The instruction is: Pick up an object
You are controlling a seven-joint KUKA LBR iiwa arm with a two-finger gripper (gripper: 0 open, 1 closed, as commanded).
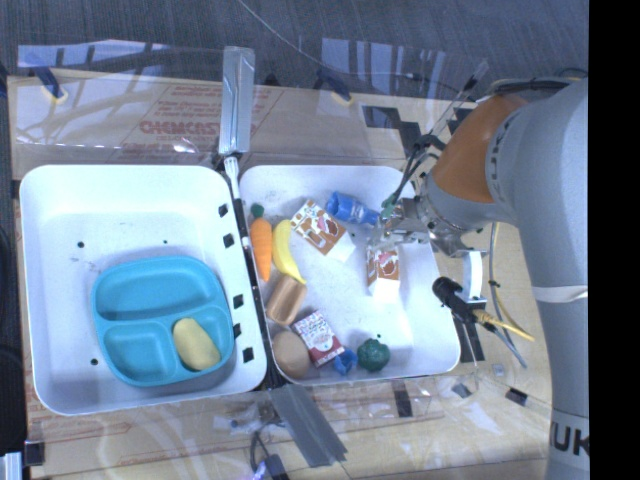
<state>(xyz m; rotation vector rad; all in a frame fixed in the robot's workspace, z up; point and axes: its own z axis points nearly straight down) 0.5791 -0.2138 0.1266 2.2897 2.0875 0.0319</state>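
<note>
A single fixed camera looks down from above the surface [150, 128] at a slant, taking in both white bins side by side: the left bin [60, 198] and the right bin [420, 338]. It sits far enough off to frame both whole, with the arm [540, 188] entering from the right edge.

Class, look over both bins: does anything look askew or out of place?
Mildly. A yellow potato-like item sits alone in the blue tray in the left bin, while the other items lie jumbled in the right bin, cartons tipped over.

blue tray [150, 293], yellow potato [196, 343] inside
</note>
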